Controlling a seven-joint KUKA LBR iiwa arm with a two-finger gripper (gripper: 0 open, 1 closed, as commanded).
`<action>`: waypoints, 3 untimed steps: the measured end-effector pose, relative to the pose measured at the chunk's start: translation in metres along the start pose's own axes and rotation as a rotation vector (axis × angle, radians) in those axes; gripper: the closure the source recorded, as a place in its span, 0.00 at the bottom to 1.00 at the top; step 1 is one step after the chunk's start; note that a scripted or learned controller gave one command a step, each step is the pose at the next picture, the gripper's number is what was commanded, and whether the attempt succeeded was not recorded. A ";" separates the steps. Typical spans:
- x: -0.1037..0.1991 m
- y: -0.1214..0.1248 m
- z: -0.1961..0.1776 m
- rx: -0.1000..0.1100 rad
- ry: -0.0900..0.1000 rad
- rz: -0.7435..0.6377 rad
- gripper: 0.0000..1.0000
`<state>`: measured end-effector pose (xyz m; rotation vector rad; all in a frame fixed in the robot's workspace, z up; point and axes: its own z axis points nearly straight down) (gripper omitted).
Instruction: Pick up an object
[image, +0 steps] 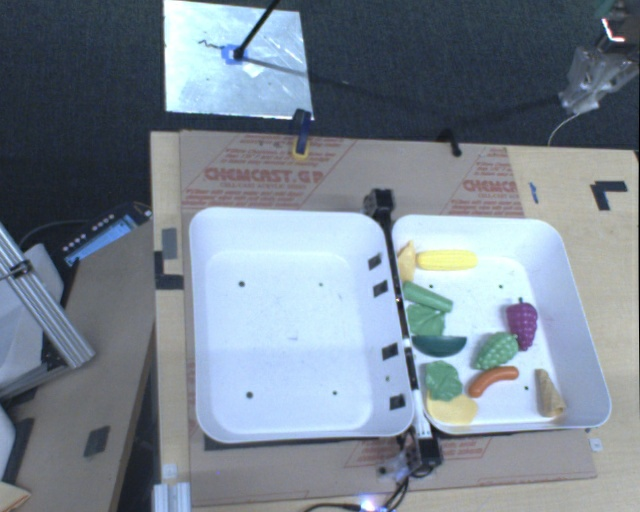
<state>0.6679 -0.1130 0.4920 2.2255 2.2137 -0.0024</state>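
I can't tell the gripper's (598, 75) state, likely parked; I aim for the corn (446, 261), lying apart from neighbours

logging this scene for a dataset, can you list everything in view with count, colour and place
left bin: 1, white, left half of bench
right bin: 1, white, right half of bench, holds the toy food
corn cob: 1, yellow, top of right bin
grape bunch: 1, purple, right of centre in right bin
sausage: 1, orange-red, lower part of right bin
green toy vegetables: several, green, along left wall of right bin and near the centre
yellow slice: 1, yellow, bottom left corner of right bin
tan cone-shaped piece: 1, tan, bottom right of right bin
cardboard sheet: 1, brown, under both bins
metal plate: 1, silver, on dark floor beyond the bench
pincer: 1, pale grey, top right corner, well away from the bins
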 end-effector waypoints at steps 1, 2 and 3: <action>0.045 0.000 -0.046 -0.006 0.002 -0.011 1.00; -0.041 0.000 -0.024 0.000 0.000 0.000 1.00; 0.007 0.001 -0.045 -0.004 0.003 -0.012 1.00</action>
